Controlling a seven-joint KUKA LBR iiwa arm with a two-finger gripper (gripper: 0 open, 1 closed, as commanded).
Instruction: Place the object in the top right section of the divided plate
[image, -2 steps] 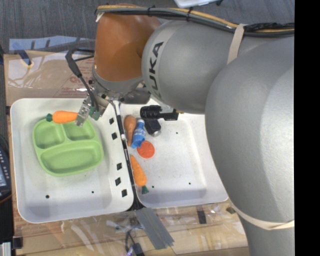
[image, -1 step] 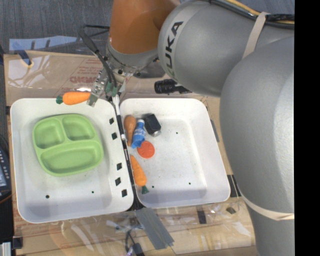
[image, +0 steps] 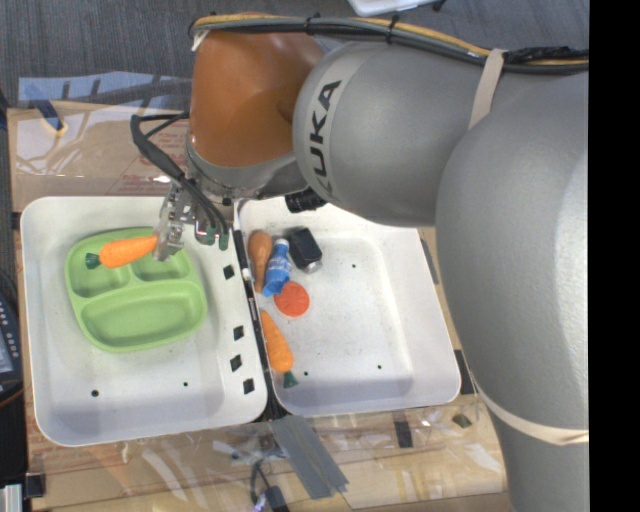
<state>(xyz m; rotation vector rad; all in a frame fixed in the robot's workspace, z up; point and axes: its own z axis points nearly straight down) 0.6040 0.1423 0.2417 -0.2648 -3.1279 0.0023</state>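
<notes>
Glossy green plastic divided plate (image: 135, 300), rounded corners, lies in the left white bin (image: 50, 330). Tapered orange toy carrot (image: 125, 250) spans the plate's two upper sections, its thick end reaching the end effector (image: 172, 237). Metal fingers look clenched on that end, though small and partly blurred. Grey arm (image: 420, 130) comes down steeply, orange band (image: 240, 95) above. Right of the end effector: second carrot (image: 277, 347), blue bottle (image: 277, 263), red disc (image: 292, 299), black block (image: 304, 248).

1. A toy orange carrot (image: 127, 250) with a green stem end lies on its side across the plate's upper sections, stem end to the left.
2. The light green divided plate (image: 135, 318) sits flat in the left white bin.
</notes>
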